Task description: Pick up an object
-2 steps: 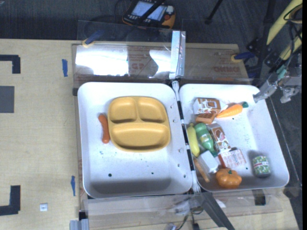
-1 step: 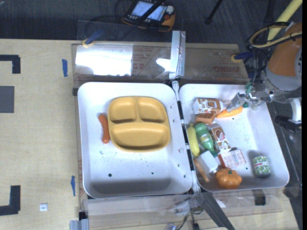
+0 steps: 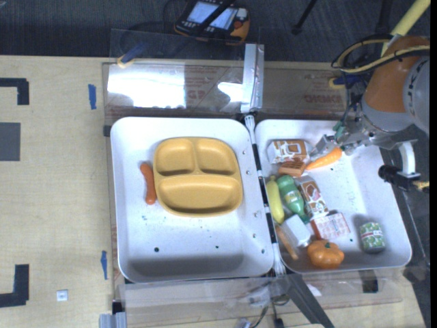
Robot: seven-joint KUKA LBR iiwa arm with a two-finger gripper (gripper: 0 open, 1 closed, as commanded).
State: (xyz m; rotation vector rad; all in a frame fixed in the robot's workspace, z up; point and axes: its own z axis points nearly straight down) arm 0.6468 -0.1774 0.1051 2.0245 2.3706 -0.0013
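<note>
Careful: your gripper (image 3: 339, 142) looks clamped on the carrot (image 3: 323, 159) by its tip, so it could slip out

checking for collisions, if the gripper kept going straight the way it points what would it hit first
Most likely the carrot: the gripper points down-left over the right bin, and the carrot lies right at its tip. Depth is unclear, so contact can't be confirmed.

A pale wooden tabletop (image 3: 48, 203) spreads to the left, marked with black corner brackets (image 3: 20, 91) and bits of blue tape (image 3: 92, 96). Behind it lies dark grey floor (image 3: 82, 16), where a handheld controller (image 3: 212, 19) with a lit screen rests.
</note>
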